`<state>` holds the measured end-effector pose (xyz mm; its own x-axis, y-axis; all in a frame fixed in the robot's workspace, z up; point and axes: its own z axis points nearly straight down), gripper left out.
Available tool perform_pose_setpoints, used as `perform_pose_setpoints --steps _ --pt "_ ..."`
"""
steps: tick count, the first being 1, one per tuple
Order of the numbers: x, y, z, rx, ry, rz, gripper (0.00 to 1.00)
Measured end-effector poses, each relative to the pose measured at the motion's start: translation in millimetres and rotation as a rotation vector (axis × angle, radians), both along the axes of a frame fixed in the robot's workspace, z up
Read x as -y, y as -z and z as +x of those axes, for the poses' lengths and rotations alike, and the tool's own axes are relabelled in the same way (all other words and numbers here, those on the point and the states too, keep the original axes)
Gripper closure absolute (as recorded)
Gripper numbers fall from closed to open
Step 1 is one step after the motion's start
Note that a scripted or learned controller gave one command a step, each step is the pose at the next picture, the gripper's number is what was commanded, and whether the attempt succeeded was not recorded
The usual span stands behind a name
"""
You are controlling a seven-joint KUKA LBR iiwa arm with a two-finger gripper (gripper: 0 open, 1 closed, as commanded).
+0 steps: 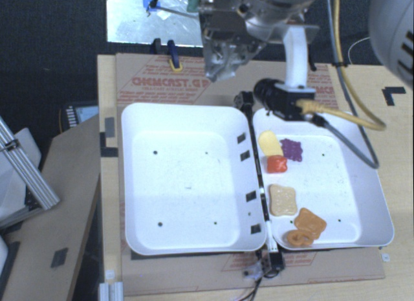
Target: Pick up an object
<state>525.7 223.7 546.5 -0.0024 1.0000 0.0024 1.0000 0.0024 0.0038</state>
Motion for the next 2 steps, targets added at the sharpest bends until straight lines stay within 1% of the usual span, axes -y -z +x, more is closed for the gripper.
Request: perform_pose_setpoints --steps 1,2 --pt "-11 115 7 -0.014 0.003 -0.007 1.00" --pt "-11 46 0 0.004 -0.001 0.002 1.00"
